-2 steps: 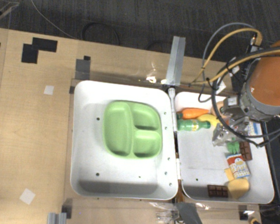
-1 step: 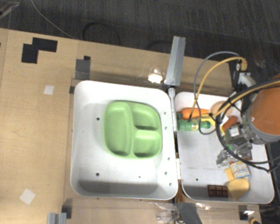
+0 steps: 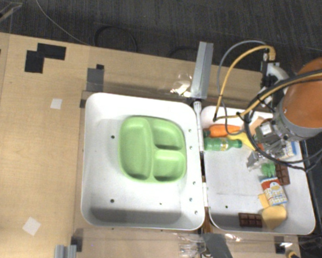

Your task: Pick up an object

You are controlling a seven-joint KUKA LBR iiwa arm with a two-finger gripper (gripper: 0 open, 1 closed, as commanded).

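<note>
My gripper [image 3: 257, 159] hangs over the middle of the right bin [image 3: 229, 183], its metal fingers pointing down with nothing visible between them. Just right of it lie a green item [image 3: 268, 170] and a brown chocolate bar [image 3: 282, 175]. A small colourful carton [image 3: 273, 193] and a yellow sponge-like block [image 3: 274, 216] sit lower right. A dark chocolate bar [image 3: 250, 220] lies at the bin's front edge. At the bin's back left, a green bottle [image 3: 222, 144] and an orange carrot-like object [image 3: 226, 131] lie side by side.
The left bin [image 3: 99, 148] holds a green divided plate [image 3: 150, 148]. A metal divider post [image 3: 202, 73] stands behind the two bins. Yellow and black cables [image 3: 234, 70] loop above the right bin. The orange wrist band [image 3: 317, 95] overhangs the bin's back right corner.
</note>
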